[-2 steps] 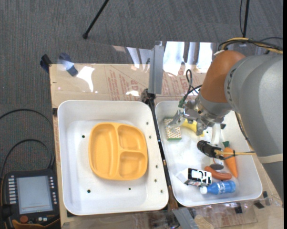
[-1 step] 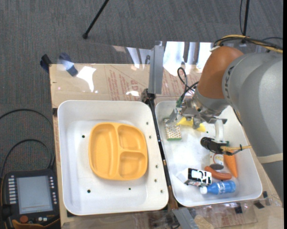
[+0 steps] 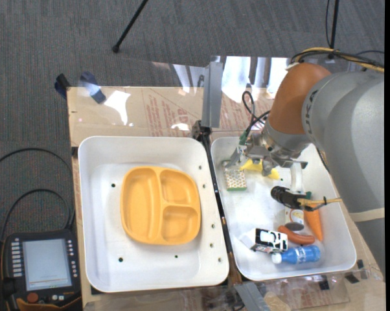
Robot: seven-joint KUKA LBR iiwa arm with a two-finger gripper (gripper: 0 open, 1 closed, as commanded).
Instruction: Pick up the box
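Note:
A small box (image 3: 235, 180) with a green-dotted pale face lies in the upper left of the right bin (image 3: 348, 251). A second small box (image 3: 271, 240), black and white, lies near that bin's front. My gripper (image 3: 250, 162) hangs over the back of the right bin, just above and right of the dotted box. Its fingers (image 3: 231, 162) stand spread apart, with a small yellow item (image 3: 250, 166) showing between them. Neither box is between the fingers.
An orange carrot (image 3: 314, 221), a red sausage-like piece (image 3: 297, 236) and a blue bottle (image 3: 298, 256) lie in the right bin's front right. The left bin (image 3: 94, 173) holds a yellow divided plate (image 3: 160, 205). A teach pendant (image 3: 43, 267) sits at the lower left.

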